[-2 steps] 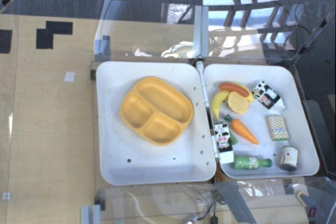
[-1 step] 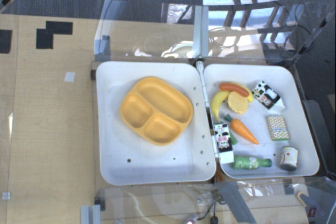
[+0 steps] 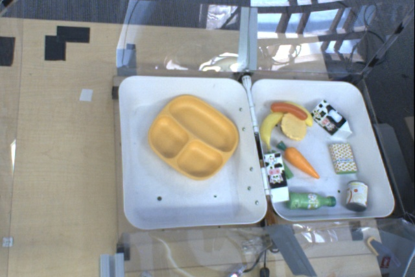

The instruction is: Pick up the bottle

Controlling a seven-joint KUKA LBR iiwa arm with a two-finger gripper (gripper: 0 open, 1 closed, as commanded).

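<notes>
A green bottle [image 3: 310, 201] lies on its side near the front edge of the right bin [image 3: 369, 120], its cap pointing right. A small can [image 3: 356, 194] stands just to its right, and a cow-patterned carton [image 3: 275, 173] lies just to its upper left.
The right bin also holds a banana [image 3: 269, 128], a sausage [image 3: 290, 109], a round yellow biscuit [image 3: 294, 129], a carrot [image 3: 302, 162], a second cow-patterned carton [image 3: 329, 117] and a cracker box [image 3: 342, 157]. A yellow divided plate [image 3: 193, 135] sits in the left bin [image 3: 139, 198].
</notes>
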